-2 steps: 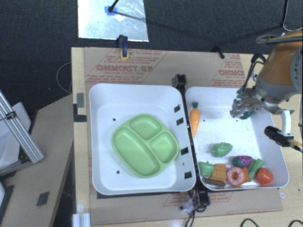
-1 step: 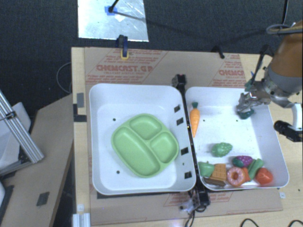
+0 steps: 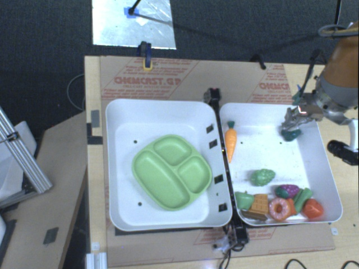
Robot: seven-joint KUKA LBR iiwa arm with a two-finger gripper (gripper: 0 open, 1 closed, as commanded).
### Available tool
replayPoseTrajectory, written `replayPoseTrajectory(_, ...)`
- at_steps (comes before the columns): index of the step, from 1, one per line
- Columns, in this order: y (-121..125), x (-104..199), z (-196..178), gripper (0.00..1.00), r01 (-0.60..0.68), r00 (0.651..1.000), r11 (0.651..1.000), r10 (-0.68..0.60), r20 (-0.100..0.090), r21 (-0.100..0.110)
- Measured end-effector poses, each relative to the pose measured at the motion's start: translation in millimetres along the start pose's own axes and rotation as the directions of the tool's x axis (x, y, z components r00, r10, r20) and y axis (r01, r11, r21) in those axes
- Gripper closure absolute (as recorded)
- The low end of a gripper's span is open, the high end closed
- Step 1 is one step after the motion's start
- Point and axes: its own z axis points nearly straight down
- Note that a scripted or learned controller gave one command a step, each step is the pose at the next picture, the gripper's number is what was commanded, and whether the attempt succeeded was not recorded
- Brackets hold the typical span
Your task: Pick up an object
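Observation:
My gripper [image 3: 292, 124] hangs over the far right corner of the right bin [image 3: 320, 150], reaching in from the right. A small teal object [image 3: 290, 134] lies directly under its tip, touching or nearly touching it. I cannot tell whether the object is gripped. An orange carrot [image 3: 230, 141] lies by the bin's left wall. A green leafy piece [image 3: 262, 177] sits in the middle. Along the near edge are purple grapes [image 3: 286, 191], a pink donut [image 3: 279, 208] and a red tomato [image 3: 313, 208].
The left bin [image 3: 120, 150] holds a pale green divided plate [image 3: 171, 172]. A black divider [image 3: 220, 150] runs between the bins. A brown waffle piece [image 3: 258, 205] and other green toys [image 3: 244, 199] crowd the right bin's near edge.

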Motion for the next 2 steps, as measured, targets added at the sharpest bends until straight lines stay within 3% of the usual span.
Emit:
replayPoseTrajectory(1,3,57,-5,1.0,0.006,1.0,1.0,-0.006,-0.002,0.001)
replayPoseTrajectory(2,-11,119,-4,1.0,0.006,1.0,1.0,-0.006,-0.002,0.003)
